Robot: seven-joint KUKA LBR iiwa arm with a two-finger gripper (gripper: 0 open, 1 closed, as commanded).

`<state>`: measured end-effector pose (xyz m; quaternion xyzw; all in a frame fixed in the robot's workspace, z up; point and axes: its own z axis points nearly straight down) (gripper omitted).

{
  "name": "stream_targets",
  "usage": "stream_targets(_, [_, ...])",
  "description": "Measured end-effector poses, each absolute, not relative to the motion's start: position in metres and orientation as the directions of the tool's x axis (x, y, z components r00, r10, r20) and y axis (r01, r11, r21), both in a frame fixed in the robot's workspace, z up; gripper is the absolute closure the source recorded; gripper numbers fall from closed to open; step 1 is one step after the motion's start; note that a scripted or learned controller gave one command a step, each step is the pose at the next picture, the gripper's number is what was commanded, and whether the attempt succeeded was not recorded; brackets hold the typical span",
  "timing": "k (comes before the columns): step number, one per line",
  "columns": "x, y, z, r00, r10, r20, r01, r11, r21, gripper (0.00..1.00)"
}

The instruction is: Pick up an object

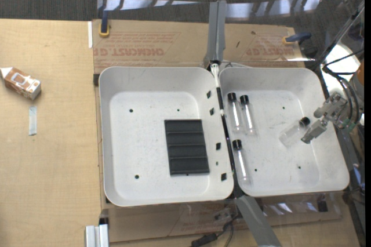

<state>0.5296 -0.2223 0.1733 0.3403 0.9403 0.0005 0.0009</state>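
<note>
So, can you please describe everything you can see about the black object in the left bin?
The black object is a flat rectangular block, dark and matte, with faint cross lines dividing it into about four bands. It lies flat on the floor of the left bin, slightly right of the middle, its long side running from the far wall toward the near one. It touches only the bin floor. Its material cannot be told.

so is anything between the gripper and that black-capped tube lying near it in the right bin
Nothing visible. The gripper hangs just right of the tube, with bare bin floor around it. The other tubes lie apart, by the right bin's left wall.
</note>
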Motion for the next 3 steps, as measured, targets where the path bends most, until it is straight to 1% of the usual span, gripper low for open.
stream_targets(1, [0.482, -0.222, 0.336, -0.872, 0.490, -0.004, 0.490, 0.872, 0.001, 0.00])
stream_targets(2, [0.479, -0.222, 0.442, -0.976, 0.219, -0.005, 0.219, 0.976, 0.000, 0.00])
stream_targets(3, [0.481, -0.223, 0.452, -0.975, 0.220, -0.009, 0.220, 0.975, -0.001, 1.00])
